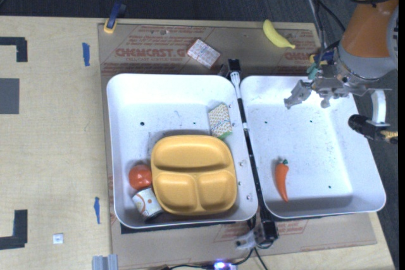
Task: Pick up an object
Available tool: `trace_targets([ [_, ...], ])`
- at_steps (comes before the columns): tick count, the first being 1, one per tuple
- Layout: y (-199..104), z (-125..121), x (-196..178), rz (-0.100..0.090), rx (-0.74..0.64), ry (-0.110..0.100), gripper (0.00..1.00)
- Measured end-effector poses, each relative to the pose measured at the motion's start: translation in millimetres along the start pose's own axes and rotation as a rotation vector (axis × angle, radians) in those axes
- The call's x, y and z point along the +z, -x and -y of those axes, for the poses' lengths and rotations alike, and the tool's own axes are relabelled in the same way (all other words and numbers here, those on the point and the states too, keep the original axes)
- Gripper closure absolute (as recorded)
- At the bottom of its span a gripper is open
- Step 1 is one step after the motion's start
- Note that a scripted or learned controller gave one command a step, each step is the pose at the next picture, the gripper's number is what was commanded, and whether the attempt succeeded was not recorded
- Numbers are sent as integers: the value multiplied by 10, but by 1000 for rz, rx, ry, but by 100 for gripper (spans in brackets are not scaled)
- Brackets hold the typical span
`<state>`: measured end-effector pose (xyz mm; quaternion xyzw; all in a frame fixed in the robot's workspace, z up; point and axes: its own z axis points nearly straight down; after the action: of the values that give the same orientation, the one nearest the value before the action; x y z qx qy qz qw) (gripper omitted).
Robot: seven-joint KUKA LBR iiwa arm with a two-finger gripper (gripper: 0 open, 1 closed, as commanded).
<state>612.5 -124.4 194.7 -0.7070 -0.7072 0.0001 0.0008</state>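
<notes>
Yellow tray (193,174) in left bin, carrot (281,179) right, end effector (314,90) grip state unclear

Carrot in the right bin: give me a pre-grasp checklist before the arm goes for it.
1. Carrot lies apart from other things in the right bin: ok.
2. Carrot sits off the bin walls, with room around it: ok.
3. Gripper hovers over the bin's far end, not yet above the carrot: not ok.
4. Nothing between the fingers: cannot tell.
5. Path from the gripper to the carrot crosses bare bin floor: ok.
</notes>
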Motion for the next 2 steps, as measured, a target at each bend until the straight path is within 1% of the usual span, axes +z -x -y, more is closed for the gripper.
trace_targets([
  [1, 219, 1246, 68, 0, 1, 0, 0],
  [2, -86, 888, 1087, 2, 0, 6, 0],
])
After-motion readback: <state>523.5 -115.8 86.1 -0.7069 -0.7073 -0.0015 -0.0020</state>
